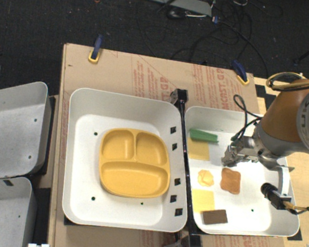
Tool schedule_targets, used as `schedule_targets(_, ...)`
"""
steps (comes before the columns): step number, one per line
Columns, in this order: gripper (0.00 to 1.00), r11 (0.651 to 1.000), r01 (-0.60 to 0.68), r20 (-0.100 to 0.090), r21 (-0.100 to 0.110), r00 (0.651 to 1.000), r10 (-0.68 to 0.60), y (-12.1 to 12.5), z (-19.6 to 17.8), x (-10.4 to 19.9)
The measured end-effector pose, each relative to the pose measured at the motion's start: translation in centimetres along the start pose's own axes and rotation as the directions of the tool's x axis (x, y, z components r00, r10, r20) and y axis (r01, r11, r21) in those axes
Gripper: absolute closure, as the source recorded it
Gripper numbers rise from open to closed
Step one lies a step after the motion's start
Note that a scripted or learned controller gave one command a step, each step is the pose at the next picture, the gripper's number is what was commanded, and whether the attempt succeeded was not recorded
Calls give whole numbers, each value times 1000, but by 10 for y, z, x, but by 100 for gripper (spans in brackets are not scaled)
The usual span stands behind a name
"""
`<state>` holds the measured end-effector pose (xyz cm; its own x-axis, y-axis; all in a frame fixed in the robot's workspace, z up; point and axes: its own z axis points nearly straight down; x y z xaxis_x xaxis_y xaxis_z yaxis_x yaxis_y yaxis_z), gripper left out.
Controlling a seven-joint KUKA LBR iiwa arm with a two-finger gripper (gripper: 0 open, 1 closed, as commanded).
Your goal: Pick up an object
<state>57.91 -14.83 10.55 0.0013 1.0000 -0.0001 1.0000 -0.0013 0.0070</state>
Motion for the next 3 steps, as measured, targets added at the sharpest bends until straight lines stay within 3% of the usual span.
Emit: schedule_targets(3, 100, 1000, 3, 2, 0, 1000, -3, 5, -151, -13)
